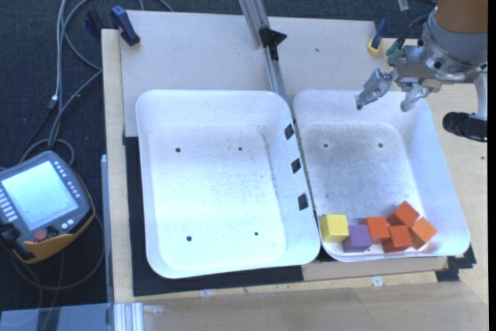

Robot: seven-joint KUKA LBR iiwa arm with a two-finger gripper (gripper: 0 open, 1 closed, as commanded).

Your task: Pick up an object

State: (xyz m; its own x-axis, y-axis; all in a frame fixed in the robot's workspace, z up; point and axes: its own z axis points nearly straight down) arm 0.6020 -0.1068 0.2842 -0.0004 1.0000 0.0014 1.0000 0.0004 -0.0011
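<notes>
No readable text anywhere — no labels, brands, numbers or signs. The teach pendant (39, 201) at the left edge has a lit screen, but it is washed out and blank to the eye; its buttons are too small to make out — nothing legible there.

Most of the right bin (341, 159) floor is wide open; the blocks (380, 230) crowd its near wall, packed tight together.

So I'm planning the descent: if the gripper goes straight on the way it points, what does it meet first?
Probably the bare floor of the right bin near its far edge; the gripper appears open, and the blocks lie well nearer. Depth is unclear.
</notes>
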